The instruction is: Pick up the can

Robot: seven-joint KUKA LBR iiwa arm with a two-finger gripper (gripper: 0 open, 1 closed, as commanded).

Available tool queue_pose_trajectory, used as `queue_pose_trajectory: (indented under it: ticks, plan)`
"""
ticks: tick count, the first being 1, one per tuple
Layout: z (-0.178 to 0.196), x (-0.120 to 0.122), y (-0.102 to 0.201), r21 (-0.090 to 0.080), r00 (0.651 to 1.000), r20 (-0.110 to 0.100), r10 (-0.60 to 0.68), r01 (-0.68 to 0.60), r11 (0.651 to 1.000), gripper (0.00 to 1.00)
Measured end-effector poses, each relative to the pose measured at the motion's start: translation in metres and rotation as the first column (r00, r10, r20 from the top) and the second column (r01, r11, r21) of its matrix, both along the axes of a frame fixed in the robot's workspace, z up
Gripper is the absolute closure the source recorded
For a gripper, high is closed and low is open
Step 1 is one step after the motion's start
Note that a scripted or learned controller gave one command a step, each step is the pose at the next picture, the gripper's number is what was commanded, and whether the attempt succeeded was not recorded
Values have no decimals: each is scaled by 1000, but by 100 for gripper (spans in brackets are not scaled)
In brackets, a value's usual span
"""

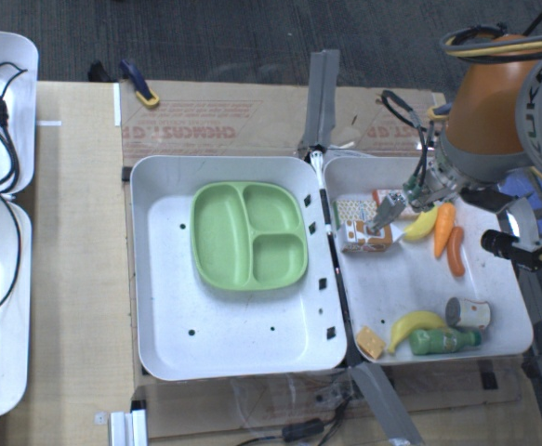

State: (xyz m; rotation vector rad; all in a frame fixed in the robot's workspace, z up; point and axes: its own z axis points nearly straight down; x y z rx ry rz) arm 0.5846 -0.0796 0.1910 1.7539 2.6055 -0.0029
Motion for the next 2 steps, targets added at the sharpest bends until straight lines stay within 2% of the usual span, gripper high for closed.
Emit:
queue_pose_trajectory:
  ticks: [1,2]
  plan:
    - [0,-4,27,1,997,-2,-79,79,997,0]
    - [0,-4,27,1,997,-2,-79,79,997,0]
